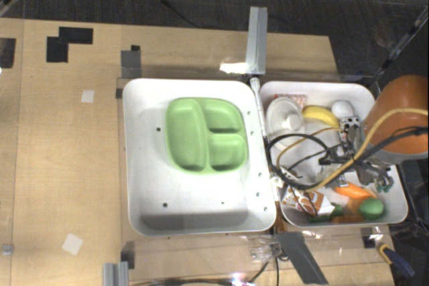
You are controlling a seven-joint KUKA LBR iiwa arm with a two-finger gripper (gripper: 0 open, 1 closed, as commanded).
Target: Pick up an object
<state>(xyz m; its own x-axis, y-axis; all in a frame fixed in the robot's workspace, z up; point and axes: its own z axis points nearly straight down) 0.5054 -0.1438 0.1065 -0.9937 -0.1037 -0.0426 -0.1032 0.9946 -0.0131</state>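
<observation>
Many items crowd the shallow white bin [315, 86] at frame right, so the gripper [343, 147], its state unclear, should centre over the curved yellow banana [320, 117].

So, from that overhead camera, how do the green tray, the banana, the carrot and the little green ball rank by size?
1. Green tray, by far the largest.
2. Banana, clearly smaller.
3. Carrot and green ball: one is long and thin, the other round, and they look about alike here, so I won't rank them.
</observation>
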